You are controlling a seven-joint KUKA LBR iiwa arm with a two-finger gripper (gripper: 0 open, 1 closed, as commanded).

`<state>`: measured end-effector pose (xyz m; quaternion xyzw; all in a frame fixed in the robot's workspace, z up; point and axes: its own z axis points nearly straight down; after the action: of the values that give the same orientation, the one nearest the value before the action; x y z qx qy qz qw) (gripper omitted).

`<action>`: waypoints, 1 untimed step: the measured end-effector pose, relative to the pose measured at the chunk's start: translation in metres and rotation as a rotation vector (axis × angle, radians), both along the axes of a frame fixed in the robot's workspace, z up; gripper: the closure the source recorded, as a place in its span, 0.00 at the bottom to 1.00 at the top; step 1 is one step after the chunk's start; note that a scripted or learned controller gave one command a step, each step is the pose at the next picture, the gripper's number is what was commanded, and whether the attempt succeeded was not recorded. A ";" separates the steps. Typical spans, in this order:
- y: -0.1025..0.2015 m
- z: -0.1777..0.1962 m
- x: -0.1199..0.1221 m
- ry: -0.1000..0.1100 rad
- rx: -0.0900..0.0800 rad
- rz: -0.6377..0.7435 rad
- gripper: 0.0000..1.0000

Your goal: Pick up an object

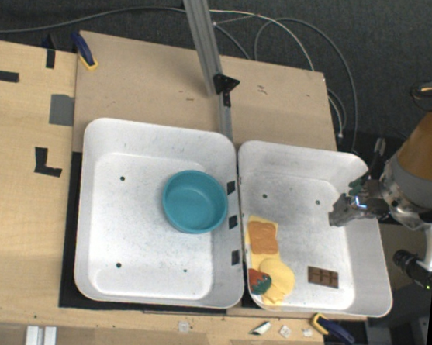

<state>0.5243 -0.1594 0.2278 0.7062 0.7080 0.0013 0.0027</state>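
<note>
My gripper (pixel 344 211) hangs over the right edge of the right bin (pixel 295 163), with nothing seen between its fingers. In that bin lie an orange-tan block (pixel 262 235), a yellow soft thing (pixel 279 277) with a small red and green toy (pixel 259 281) against it, and a brown chocolate-like bar (pixel 322 278). All of these lie below and to the left of the gripper, well apart from it. A blue bowl (pixel 194 201) stands upright in the left bin (pixel 117 148).
A grey metal pole (pixel 206 34) slants down from the top to the gap between the bins. Cables loop across the dark floor behind the bench. Blue clamps sit at the board's top left (pixel 85 50) and bottom right (pixel 331 328).
</note>
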 end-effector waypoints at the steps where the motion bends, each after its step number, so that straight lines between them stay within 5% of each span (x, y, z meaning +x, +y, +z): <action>1: 0.000 0.059 -0.007 0.000 0.000 0.000 1.00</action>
<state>0.5174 -0.1597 0.2870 0.7064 0.7078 0.0012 0.0027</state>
